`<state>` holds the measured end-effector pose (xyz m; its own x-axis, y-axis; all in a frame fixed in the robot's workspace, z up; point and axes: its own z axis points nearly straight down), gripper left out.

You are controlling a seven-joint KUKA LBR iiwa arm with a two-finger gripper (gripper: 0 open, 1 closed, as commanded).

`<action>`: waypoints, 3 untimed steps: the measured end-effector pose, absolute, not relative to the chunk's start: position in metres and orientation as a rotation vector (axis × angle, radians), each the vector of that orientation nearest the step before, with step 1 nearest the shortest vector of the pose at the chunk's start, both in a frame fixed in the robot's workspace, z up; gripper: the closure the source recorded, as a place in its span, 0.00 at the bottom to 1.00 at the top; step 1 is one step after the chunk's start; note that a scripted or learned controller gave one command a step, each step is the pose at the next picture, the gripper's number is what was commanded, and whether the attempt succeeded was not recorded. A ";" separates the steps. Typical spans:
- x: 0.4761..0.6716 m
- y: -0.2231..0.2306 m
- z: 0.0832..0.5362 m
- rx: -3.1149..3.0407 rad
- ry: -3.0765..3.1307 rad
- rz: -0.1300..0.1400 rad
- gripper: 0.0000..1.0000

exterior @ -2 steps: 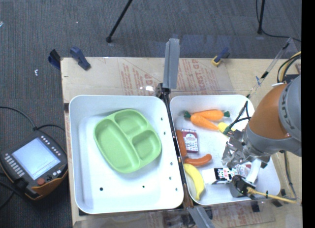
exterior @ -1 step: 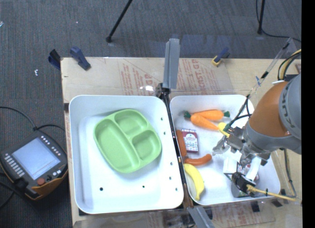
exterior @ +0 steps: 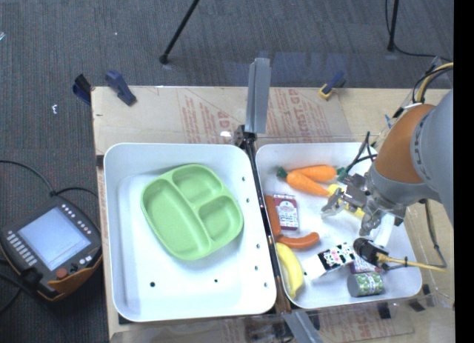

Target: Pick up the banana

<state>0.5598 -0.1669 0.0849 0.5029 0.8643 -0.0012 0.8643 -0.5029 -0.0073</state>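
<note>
The banana (exterior: 289, 267), smooth, curved and yellow, lies in the right bin (exterior: 409, 275) at its front-left corner. The gripper (exterior: 354, 207) hovers near two carrots (exterior: 311, 178); finger state cannot be determined.

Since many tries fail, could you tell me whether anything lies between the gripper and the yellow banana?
Yes. The orange-red sausage lies between the gripper and the yellow banana, which rests against the right bin's left wall. The black-and-white carton sits just beside the banana.

Two white bins (exterior: 118, 186) — one green tray (exterior: 192, 210), two carrots (exterior: 311, 178), one banana (exterior: 289, 267), one can (exterior: 366, 284).
</note>
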 end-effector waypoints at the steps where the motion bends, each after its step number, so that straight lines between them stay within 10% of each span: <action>1: 0.559 -0.166 0.093 -2.711 -1.566 0.013 1.00; 2: 0.563 -0.099 0.184 -2.908 -1.179 0.007 1.00; 3: 0.489 -0.138 0.109 -2.923 -1.162 -0.016 1.00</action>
